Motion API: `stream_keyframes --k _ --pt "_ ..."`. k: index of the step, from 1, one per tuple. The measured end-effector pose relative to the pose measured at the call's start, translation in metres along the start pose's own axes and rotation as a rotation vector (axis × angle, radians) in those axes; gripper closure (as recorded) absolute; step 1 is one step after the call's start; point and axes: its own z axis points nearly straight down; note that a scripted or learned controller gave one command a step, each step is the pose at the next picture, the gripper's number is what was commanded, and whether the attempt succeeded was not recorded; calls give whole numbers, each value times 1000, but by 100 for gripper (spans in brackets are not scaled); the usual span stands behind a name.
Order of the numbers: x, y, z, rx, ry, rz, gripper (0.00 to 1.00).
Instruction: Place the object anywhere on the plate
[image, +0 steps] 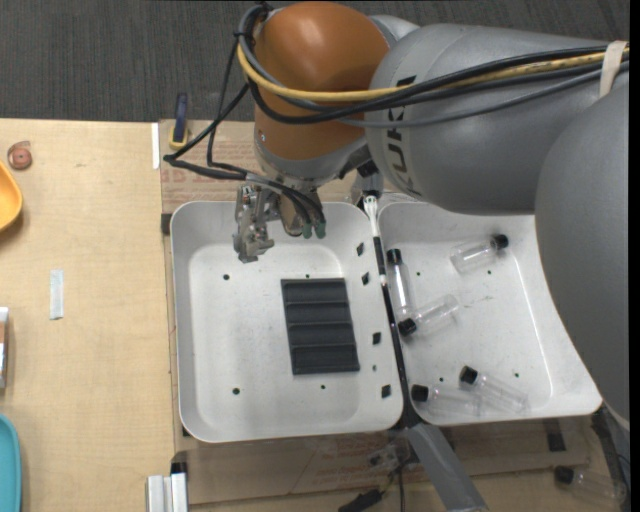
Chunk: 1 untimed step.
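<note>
A black ribbed plate (320, 326) lies flat in the middle of the left bin (186, 330). Several clear vials with black caps lie in the right bin (566, 352): one (474, 256) near the back, one (396, 282) along the dividing wall, one (431, 315) just right of it, and more (488, 392) at the front. My gripper (254, 236) hangs over the back left part of the left bin, up and left of the plate and apart from it. I see no vial in it. The orange wrist band (318, 70) hides the bench behind it.
On the wooden bench to the left lie an orange object (8, 200), a small pink disc (18, 155), a small clear strip (56, 295) and a teal object (8, 465). A blue-handled item (181, 112) sits behind the left bin. The grey arm (520, 120) covers the back right.
</note>
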Motion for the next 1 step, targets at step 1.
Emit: stream_keyframes --k 1 --pt "59 9 -32 0 1 -110 100"
